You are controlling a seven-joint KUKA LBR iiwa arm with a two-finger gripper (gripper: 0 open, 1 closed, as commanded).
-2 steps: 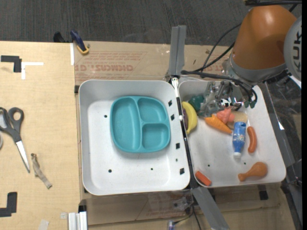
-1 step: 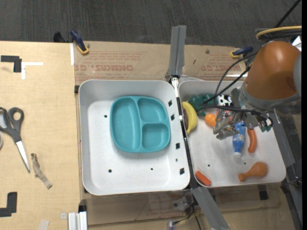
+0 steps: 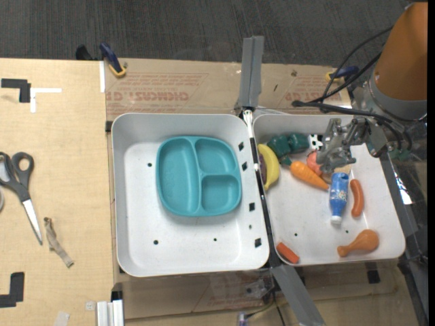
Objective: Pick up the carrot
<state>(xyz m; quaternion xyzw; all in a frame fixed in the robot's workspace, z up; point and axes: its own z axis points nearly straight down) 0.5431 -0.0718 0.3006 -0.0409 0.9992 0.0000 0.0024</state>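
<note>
The orange carrot (image 3: 308, 175) lies tilted in the right bin (image 3: 380, 250), between a yellow banana (image 3: 270, 166) and a blue-and-white bottle (image 3: 338, 195). My gripper (image 3: 336, 156) hangs over the upper middle of that bin, just right of and above the carrot's thick end. Its metal fingers point down near a small red-orange piece (image 3: 313, 159) beside the carrot. I cannot make out any object between them.
The right bin also holds a dark green toy (image 3: 287, 145), an orange sausage shape (image 3: 357, 198), a drumstick-like piece (image 3: 358, 243) and a small red piece (image 3: 287, 252). A teal divided plate (image 3: 199, 176) sits in the left bin (image 3: 136, 243). Scissors (image 3: 20, 185) lie on the bench at left.
</note>
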